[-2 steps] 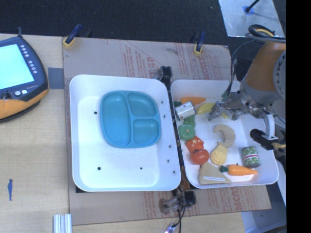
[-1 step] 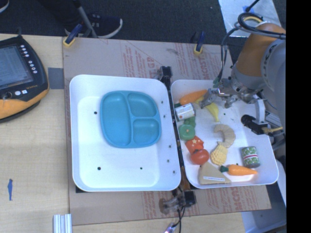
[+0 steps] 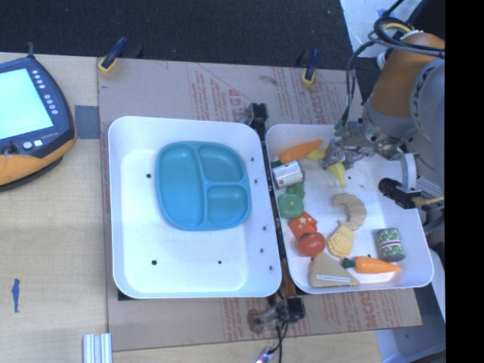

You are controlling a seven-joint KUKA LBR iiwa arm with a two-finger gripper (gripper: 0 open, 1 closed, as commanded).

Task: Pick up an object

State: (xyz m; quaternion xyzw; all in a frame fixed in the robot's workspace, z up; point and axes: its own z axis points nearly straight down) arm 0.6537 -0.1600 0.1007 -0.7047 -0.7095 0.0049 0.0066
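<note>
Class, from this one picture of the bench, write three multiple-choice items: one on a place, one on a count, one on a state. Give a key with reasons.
1. Where does the blue plate lie?
A. in the left bin
B. in the right bin
C. on the wooden bench

2. How many sections does the blue plate have?
A. two
B. three
C. five

3. How does the gripper stand?
A. over the left bin
B. low over the far part of the right bin, near a yellow item
C. above the tablet

Key: 1 A, the left bin surrounds the plate; 2 B, ridges divide three sections; 3 B, the gripper sits by the orange carrot.
</note>
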